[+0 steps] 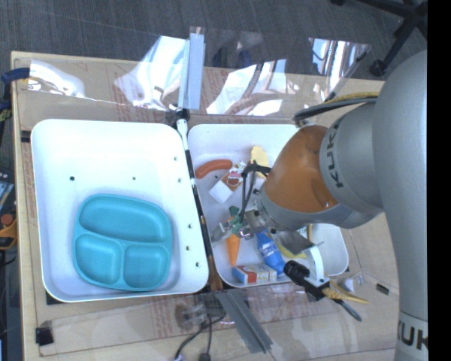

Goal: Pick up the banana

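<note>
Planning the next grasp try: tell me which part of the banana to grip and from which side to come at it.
Only the banana's pale yellow end shows, at the far edge of the right bin; the rest is under the arm. Grip that exposed end, probably from above and from the left bin's side, since the sausage lies close there and the wall is behind it.

Our arm at the right of the frame

We see the grey arm (406, 171) bending in from the right edge, its orange band (304, 175) right of centre, and the gripper (244, 220) below it pointing down-left, near the frame's middle.
</note>
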Available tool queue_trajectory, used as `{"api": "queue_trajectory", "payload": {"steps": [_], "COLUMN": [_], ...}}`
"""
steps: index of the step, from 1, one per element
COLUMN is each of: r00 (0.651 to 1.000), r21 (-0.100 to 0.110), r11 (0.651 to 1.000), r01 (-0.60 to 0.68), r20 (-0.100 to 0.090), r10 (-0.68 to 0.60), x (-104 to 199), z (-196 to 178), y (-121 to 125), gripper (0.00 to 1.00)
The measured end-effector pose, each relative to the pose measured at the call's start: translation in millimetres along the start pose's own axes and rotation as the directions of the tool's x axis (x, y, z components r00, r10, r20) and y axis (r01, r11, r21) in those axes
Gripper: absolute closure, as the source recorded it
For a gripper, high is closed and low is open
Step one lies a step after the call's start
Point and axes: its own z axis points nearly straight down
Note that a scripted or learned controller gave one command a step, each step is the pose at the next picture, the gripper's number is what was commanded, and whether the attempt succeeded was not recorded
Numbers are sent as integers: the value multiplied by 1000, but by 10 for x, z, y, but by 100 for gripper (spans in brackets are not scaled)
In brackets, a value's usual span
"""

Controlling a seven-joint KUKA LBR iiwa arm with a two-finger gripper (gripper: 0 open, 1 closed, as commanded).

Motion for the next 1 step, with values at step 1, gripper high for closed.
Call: {"api": "queue_trajectory", "payload": {"steps": [1], "r00": [1000], "r21": [4], "r11": [1000], "r01": [5], "r20": [-6], "r10": [-5], "x": [16], "z": [-82], "y": [-1], "gripper": [100]}}
